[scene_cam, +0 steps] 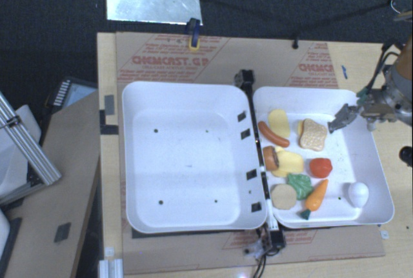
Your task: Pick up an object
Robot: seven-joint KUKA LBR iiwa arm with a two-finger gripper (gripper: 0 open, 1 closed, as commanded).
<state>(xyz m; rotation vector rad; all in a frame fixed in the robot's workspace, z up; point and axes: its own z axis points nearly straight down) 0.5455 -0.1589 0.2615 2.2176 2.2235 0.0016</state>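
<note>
One bread slice (313,135) lies just left of the fingers (340,119); their spread cannot be told.

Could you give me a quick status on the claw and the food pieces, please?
Claw over right bin, beside bread slice. Nothing held. Tomato, carrot, egg lying loose.
</note>
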